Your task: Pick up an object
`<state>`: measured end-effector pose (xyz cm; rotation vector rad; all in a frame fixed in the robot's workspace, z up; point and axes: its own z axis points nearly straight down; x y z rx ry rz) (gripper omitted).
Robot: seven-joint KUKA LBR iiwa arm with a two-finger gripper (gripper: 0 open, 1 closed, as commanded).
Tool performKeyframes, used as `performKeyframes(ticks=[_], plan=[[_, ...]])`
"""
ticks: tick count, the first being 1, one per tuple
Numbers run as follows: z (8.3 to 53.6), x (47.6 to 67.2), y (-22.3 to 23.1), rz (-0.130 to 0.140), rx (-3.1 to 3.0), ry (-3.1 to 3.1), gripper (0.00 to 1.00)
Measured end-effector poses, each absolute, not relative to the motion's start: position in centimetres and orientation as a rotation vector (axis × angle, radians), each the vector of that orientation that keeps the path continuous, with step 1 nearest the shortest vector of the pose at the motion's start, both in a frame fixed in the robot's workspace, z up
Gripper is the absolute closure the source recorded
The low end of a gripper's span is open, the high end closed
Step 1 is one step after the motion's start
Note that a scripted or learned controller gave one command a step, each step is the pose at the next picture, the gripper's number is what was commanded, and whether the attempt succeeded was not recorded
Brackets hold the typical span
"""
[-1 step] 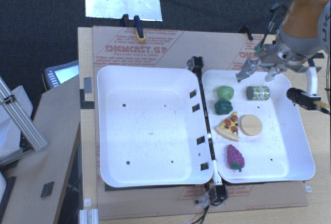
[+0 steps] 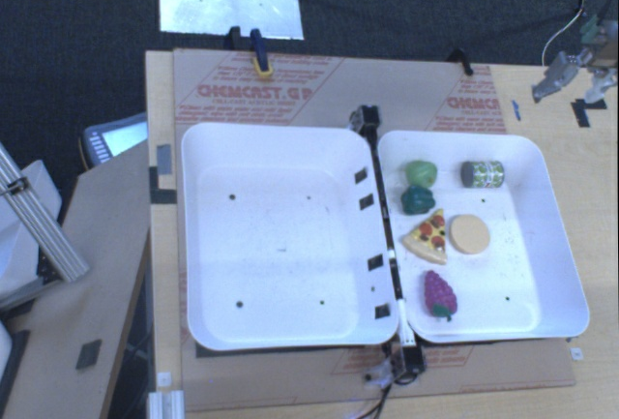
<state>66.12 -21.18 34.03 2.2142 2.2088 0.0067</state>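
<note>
**Parked off to the side, all the goodies sitting in the right bin**

So here's my gripper (image 2: 573, 78), way up at the top right corner of the view, hanging over the bare wood of the bench (image 2: 542, 103) and outside both bins. It's small and kinda blurry from here, so I honestly can't tell how the business end is set. Nothing of the toy stuff is near it anyway.

Closest bin to me is the right bin (image 2: 556, 214), and that's where every pickable object sits. Near its far wall there's a light green lump (image 2: 421, 173) with a darker green piece (image 2: 417, 200) just in front of it, almost touching. To their right, a little grey and green can (image 2: 483, 174) lies on its side. Middle of the bin: a pizza slice (image 2: 427, 238) and, right beside it, a round tan disc (image 2: 469, 234), like a cookie. Nearer the front wall sits a purple bunch of grapes (image 2: 439, 294), on its own.

The left bin (image 2: 280, 233) butts up against the right one along a black clipped seam. Both sit on a cardboard sheet (image 2: 290, 90) with red print.
</note>
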Motion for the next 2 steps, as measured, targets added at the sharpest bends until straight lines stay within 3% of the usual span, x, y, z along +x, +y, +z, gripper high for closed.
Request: performKeyframes(ticks=[1,2], plan=[[34.7,66.1,-20.7,0.005,2.208,2.222,1.00],[43.2,61.7,-10.9,0.011,2.205,2.232,1.00]])
